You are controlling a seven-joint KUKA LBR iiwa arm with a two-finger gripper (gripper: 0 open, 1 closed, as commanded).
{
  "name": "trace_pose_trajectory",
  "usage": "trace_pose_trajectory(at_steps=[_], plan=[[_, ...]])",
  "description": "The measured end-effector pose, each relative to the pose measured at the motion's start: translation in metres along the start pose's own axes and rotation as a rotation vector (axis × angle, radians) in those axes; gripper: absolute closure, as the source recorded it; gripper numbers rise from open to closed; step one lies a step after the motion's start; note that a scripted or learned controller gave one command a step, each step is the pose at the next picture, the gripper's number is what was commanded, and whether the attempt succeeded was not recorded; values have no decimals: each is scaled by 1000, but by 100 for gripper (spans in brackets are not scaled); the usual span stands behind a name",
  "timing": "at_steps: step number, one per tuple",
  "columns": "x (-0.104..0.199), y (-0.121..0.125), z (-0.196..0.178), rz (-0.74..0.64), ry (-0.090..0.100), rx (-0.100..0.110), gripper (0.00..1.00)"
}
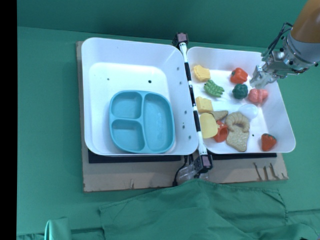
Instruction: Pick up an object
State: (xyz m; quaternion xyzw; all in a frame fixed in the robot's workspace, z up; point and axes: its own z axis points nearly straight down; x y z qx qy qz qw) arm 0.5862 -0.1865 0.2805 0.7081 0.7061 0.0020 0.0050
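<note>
Where the gripper (261, 80) hangs, grip unclear, sits a lumpy pink toy (258, 96), perhaps meat.

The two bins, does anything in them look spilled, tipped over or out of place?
Nothing stands out. The left bin holds a blue divided tray lying flat, slightly turned against the bin's edges. The right bin holds toy food in a loose jumble, all inside its walls. The gripper sits above the pink piece at the far right.

blue divided tray (142, 122) in left bin (100, 51) | green cloth (200, 211) in front
</note>
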Motion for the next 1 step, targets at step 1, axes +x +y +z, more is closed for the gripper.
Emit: trace_pose_trajectory(at_steps=[1], plan=[[-1,3,-46,0,0,-1,100]])
